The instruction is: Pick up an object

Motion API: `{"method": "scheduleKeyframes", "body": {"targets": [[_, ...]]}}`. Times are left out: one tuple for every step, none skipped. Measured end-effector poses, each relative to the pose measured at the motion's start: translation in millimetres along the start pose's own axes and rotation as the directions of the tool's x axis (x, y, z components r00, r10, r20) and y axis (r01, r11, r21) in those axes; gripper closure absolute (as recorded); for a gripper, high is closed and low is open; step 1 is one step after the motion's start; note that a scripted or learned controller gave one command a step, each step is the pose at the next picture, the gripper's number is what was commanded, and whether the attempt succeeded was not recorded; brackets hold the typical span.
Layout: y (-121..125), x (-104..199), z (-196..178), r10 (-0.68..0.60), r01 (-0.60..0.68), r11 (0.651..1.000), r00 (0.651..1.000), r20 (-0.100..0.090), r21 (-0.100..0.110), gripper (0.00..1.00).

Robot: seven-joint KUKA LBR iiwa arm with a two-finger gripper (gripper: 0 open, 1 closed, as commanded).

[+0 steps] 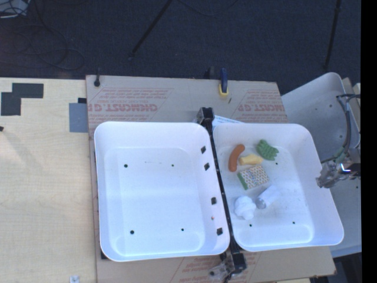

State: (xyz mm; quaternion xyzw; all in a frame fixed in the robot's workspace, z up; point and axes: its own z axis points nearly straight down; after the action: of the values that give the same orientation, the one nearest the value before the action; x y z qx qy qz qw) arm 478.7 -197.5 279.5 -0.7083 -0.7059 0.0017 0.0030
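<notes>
The right bin (321, 217) holds a loose cluster of objects near its left half. An orange sausage-shaped piece (235, 157) lies by the divider, with a yellow piece (251, 159) beside it and a green object (267, 150) further right. Below them sits a patterned sponge block with a green edge (253, 176). A small clear bottle (267, 196) lies tilted next to a white crumpled lump (245, 207). All the objects rest on the bin floor.
The left bin (106, 175) stands beside the right one, joined by a black divider with clips (213, 175). Both sit on a cardboard sheet (147, 102). A grey mount plate (321, 102) and a small metal fitting with cables (334, 174) lie just beyond the right bin's rim.
</notes>
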Motion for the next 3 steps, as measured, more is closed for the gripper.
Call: {"method": "scheduleKeyframes", "body": {"targets": [[-2,57,-106,-0.010,0.010,1.000,1.000,0.003,-0.016,1.00],[-1,147,-99,-0.013,0.013,1.000,1.000,-0.001,-0.003,1.00],[83,210,-61,-0.010,0.010,1.000,1.000,0.001,-0.004,1.00]]}}
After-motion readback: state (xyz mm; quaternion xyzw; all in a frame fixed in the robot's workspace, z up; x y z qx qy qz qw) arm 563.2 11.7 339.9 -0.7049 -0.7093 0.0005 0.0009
